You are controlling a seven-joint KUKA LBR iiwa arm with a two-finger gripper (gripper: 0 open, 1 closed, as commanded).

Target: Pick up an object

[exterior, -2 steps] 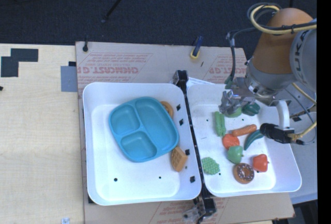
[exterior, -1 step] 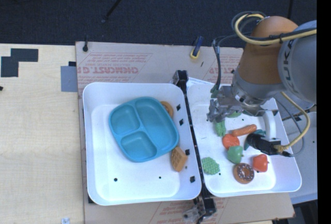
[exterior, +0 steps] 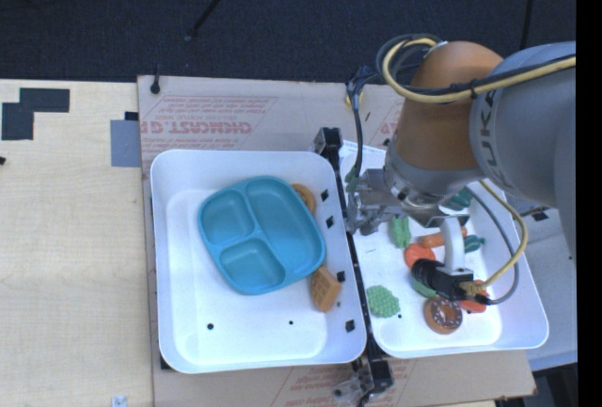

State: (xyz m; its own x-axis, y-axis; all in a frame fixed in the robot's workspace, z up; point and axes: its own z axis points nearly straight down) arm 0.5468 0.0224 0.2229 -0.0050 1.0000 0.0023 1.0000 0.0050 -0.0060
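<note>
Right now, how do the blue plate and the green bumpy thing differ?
The blue plate lies in the left bin; the green thing lies in the right bin. The plate is far larger. The plate has three compartments; the green thing is a small round lump. Both lie untouched.

- Arm (exterior: 527, 114) comes in from the right, grey link high across the right side of the scene.
- Orange band (exterior: 451, 104) sits above the wrist, wrist pointing down.
- Gripper (exterior: 376, 212) hangs low below the wrist, toward the left of it.
</note>
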